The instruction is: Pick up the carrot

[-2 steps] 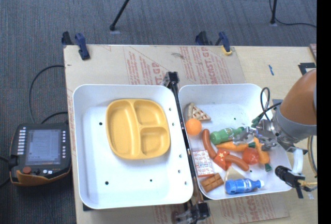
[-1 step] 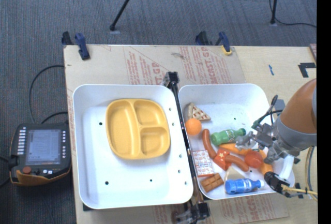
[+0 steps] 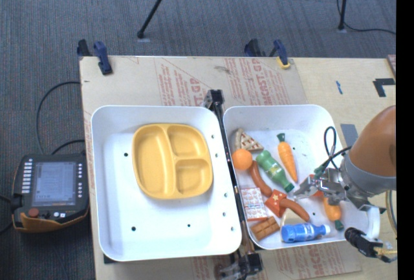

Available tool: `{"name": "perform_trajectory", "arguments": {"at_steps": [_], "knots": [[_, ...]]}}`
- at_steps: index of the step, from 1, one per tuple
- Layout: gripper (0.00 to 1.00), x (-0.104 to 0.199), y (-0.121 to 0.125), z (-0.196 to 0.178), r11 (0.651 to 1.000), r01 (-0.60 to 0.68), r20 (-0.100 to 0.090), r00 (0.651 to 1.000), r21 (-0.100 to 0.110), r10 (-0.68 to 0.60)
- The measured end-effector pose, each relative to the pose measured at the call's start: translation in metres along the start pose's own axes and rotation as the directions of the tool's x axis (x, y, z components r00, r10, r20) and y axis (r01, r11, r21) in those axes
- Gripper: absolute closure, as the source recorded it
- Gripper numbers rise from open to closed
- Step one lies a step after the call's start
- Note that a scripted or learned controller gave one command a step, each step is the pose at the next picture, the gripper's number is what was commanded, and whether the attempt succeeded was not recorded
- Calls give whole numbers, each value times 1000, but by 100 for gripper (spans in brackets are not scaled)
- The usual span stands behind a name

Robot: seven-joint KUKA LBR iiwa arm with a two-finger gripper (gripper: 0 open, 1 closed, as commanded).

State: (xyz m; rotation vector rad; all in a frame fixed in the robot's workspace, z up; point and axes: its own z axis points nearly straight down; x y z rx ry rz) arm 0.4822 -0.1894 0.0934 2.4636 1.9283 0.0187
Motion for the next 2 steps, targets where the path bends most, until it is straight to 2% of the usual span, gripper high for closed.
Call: {"name": "perform_trajectory", "arguments": {"at_steps": [1, 2], "knots": [[100, -1, 0, -10, 1000, -5, -1, 1000, 3, 5], [100, 25, -12, -35, 995, -102, 2, 995, 20, 102]]}}
